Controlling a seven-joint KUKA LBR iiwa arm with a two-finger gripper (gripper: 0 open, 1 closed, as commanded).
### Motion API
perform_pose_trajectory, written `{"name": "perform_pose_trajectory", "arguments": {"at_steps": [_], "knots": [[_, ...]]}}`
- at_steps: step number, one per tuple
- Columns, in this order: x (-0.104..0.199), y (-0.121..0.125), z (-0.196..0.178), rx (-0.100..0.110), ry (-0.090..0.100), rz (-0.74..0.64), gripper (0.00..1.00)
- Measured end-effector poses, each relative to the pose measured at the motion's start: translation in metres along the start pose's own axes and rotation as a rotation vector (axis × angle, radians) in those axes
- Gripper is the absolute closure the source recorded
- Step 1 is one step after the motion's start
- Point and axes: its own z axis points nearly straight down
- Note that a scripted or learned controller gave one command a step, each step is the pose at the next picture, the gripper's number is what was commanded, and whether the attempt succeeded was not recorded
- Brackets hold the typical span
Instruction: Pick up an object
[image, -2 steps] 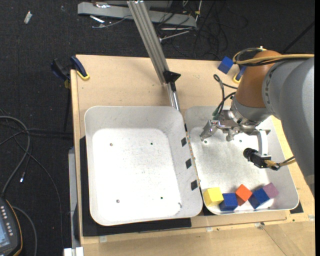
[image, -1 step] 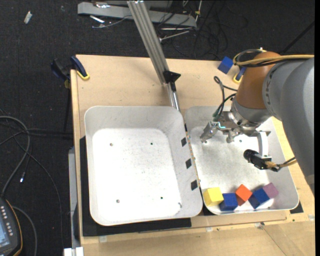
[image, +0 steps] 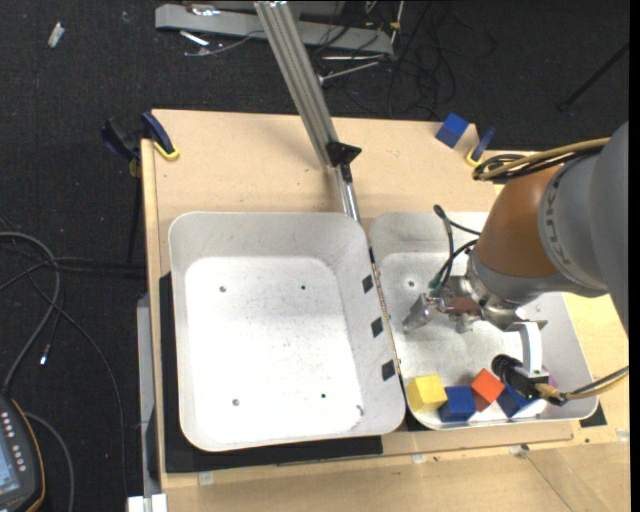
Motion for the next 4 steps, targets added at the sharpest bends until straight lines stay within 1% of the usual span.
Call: {"name": "perform_pose_trajectory", "arguments": {"at_steps": [1,2,3,4], "knots": [[0.001,0.074,-0.002,-0.011,-0.002,-0.007,0.0],[0.072,0.072,-0.107,-0.015,0.001,-0.011,0.0],[0.096,0.011,-0.1,-0.002,0.0,-0.007,0.0],[0.095,0.014,-0.111,-0.007,-0.001,-0.006,1.0]]}}
